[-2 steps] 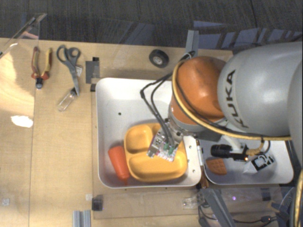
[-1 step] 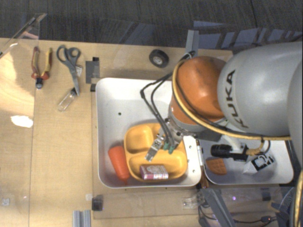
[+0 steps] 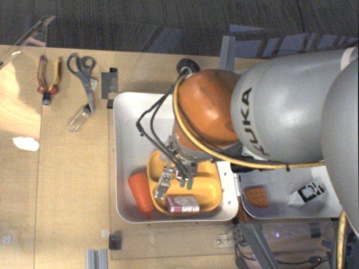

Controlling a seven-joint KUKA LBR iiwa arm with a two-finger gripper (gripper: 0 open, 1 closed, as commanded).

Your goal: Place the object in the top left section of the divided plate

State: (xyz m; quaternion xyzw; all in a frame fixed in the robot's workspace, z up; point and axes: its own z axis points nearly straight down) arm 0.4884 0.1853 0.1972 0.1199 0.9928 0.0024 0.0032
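A yellow divided plate [image 3: 208, 190] lies in the left white bin [image 3: 128, 150], near its front edge. My gripper [image 3: 171, 179] hangs over the plate's left part, below the orange band [image 3: 205, 108] of the arm. A small purple box [image 3: 184, 207] rests in the plate's front section. An orange carrot-like object [image 3: 140, 192] lies in the bin just left of the plate. The arm hides the plate's far sections.
The right bin [image 3: 280, 210] holds a brown waffle-like piece [image 3: 256, 195] and a black-and-white item [image 3: 308, 191]. On the bench to the left lie scissors [image 3: 83, 72], red-handled pliers [image 3: 48, 77] and a small black block [image 3: 110, 81].
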